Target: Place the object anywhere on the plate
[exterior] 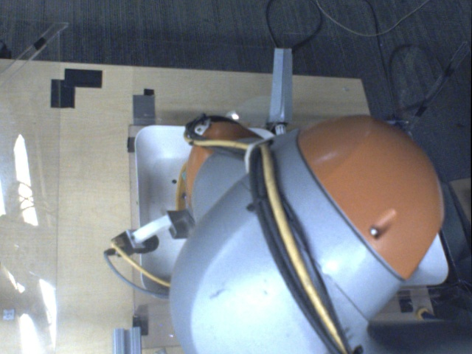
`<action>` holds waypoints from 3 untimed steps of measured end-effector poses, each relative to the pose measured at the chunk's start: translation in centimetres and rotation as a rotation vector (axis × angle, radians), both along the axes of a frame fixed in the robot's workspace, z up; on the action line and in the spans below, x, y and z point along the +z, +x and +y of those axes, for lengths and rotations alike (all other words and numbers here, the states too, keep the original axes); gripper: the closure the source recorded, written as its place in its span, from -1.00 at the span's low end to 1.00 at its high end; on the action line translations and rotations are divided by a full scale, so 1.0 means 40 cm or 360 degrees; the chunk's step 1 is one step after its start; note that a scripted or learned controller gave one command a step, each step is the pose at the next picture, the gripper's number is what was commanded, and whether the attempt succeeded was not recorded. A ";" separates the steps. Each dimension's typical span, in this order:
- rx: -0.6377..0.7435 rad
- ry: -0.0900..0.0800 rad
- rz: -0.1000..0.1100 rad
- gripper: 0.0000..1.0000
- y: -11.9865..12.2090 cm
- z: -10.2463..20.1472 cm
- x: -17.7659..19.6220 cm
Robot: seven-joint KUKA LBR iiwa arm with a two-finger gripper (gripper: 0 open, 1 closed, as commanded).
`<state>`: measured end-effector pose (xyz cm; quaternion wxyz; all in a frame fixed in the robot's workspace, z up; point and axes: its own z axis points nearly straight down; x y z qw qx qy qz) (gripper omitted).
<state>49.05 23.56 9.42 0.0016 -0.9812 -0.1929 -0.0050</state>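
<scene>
Looming grey arm [295, 271] above white bin [151, 168]

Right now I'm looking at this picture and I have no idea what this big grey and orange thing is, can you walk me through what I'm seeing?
That big shape is a robot arm, grey with an orange cap, seen from a camera fixed above the bench and looking down at a slant. The arm reaches in from the right and sits so close to the lens that it covers most of the scene. Black and yellow cables run along it. Beneath it you can see the left part of a shallow white bin resting on the pale wooden bench. The arm hides the gripper and whatever lies in the bin, so I cannot tell whether anything is held. Above the bench is dark carpet with loose wires.
</scene>
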 end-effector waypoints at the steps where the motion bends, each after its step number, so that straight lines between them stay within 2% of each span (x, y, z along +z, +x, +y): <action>1: 0.0069 -0.0006 0.0009 -1.00 0.086 -0.092 0.328; 2: 0.0220 -0.0009 0.0017 -1.00 0.147 -0.068 0.095; 3: 0.0390 -0.0008 0.0009 -1.00 0.140 -0.071 0.386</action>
